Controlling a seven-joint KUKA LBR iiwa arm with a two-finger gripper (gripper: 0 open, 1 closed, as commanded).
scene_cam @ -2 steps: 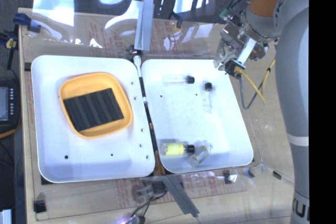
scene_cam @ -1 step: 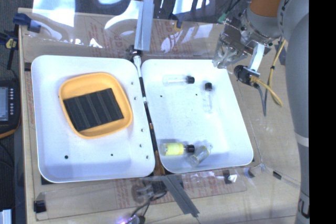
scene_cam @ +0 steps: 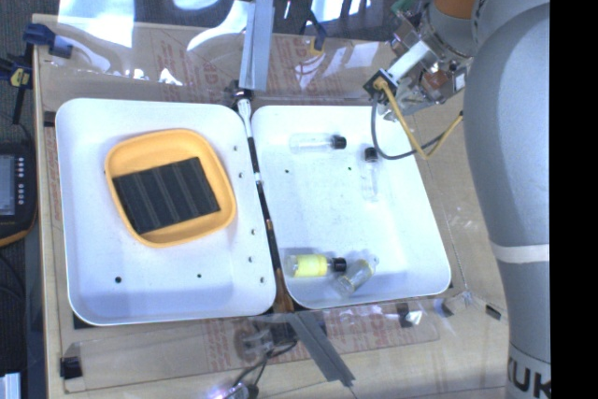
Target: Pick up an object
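Observation:
The right bin (scene_cam: pixel 425 229) holds several small vials. A clear vial with a black cap (scene_cam: pixel 318 143) lies near its far side, and another clear vial (scene_cam: pixel 370 171) lies to the right of it. Near the front edge lie a yellow-filled vial (scene_cam: pixel 313 265) and a clear vial (scene_cam: pixel 356 274), close together. My gripper (scene_cam: pixel 409 75) hangs above the far right corner of the right bin, away from all the vials, with a yellow cable looping below it. I see nothing held by it.
The left bin (scene_cam: pixel 84 266) holds an orange-yellow tray with a dark ridged insert (scene_cam: pixel 168 192). A metal divider bar (scene_cam: pixel 254 42) stands behind the seam between the bins. The grey arm (scene_cam: pixel 509 135) fills the right side.

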